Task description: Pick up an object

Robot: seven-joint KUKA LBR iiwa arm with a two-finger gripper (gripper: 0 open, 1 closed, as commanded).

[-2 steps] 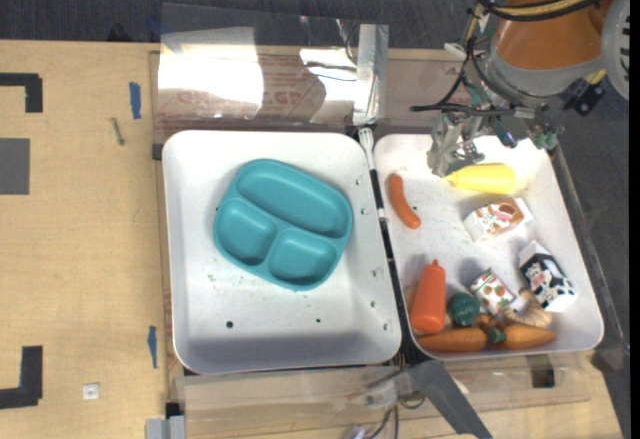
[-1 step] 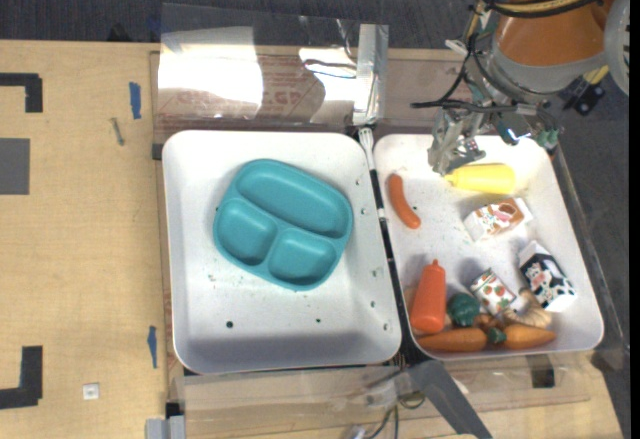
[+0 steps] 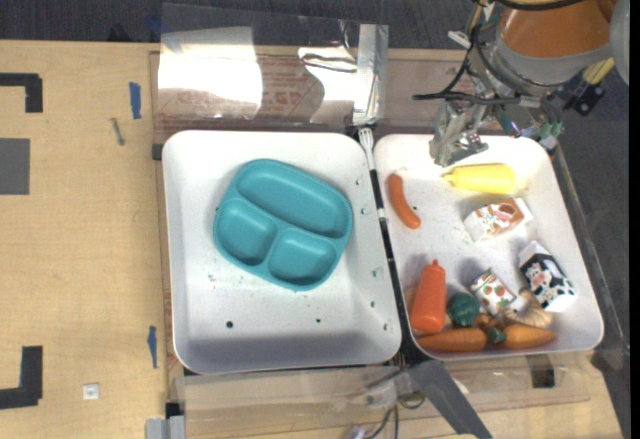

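Gripper (image 3: pixel 458 140) hangs just left of the yellow corn (image 3: pixel 483 177); grip state unclear.

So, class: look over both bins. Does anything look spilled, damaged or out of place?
Nothing stands out. The teal divided plate lies flat in the left bin, tilted diagonally, and the toy foods lie loosely jumbled but contained within the right bin.

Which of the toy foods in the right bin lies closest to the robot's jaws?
The yellow corn-like piece at the bin's far edge, just beside the gripper. The hot dog and small cartons lie farther toward the front.
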